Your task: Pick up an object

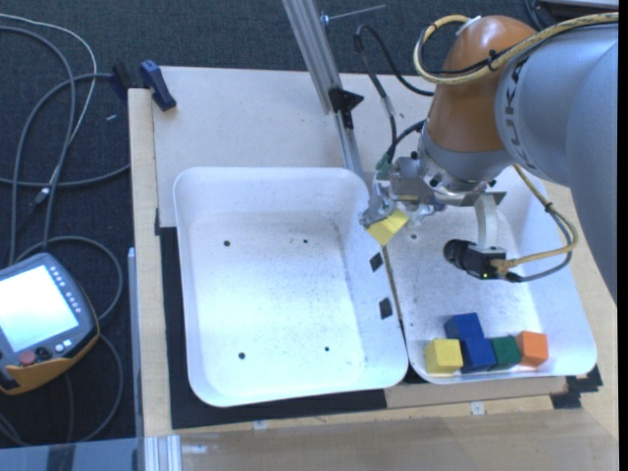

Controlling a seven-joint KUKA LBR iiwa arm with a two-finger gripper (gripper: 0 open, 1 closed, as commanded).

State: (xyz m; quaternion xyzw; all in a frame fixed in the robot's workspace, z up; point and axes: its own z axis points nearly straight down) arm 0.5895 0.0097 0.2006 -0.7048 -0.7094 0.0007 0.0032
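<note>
My pincer [385,216] pinches a yellow block [388,227], lifted over the ridge between the two bins. The pick looks made; next I judge I must keep grip and rise clear of the right bin [559,292].

Robotics lab: teach pendant [39,322], loose cables [49,96] (dark carpet), bench [245,116].

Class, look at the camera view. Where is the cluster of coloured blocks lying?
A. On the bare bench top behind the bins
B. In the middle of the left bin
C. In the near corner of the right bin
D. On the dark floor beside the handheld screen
C: the yellow block, blue block, green block and orange block sit together at the near end of the right bin.
</note>
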